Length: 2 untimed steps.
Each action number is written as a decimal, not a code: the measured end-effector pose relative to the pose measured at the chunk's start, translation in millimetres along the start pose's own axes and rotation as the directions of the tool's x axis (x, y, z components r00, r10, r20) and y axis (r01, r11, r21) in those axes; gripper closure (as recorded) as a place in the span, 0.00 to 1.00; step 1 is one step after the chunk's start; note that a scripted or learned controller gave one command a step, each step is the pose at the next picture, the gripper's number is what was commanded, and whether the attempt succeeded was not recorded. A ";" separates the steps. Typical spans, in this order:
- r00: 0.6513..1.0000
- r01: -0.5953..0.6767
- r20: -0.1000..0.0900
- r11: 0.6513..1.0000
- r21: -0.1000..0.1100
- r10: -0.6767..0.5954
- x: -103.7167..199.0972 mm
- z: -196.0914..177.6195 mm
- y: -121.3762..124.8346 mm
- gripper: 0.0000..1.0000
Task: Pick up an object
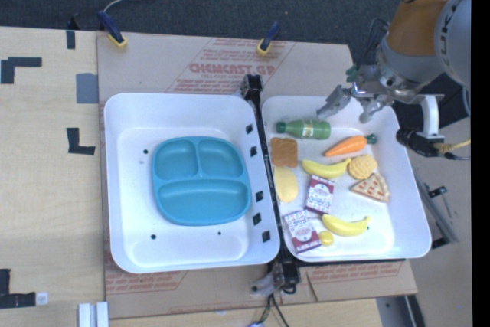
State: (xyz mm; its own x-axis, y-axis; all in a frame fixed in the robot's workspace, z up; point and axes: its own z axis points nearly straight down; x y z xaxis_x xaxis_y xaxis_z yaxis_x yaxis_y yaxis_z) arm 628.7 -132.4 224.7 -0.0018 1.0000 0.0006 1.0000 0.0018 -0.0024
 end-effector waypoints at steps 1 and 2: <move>1.000 0.000 0.000 1.000 -0.001 0.000 -2.2 129.6 -5.4 0.00; 1.000 -0.002 0.002 1.000 -0.006 0.002 17.5 139.2 -49.2 0.00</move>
State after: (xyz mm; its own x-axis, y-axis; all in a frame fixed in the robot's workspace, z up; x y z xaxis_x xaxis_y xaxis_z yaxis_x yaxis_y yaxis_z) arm 579.1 -114.9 85.7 0.0000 1.0000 -0.0017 1.0000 0.0000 0.0032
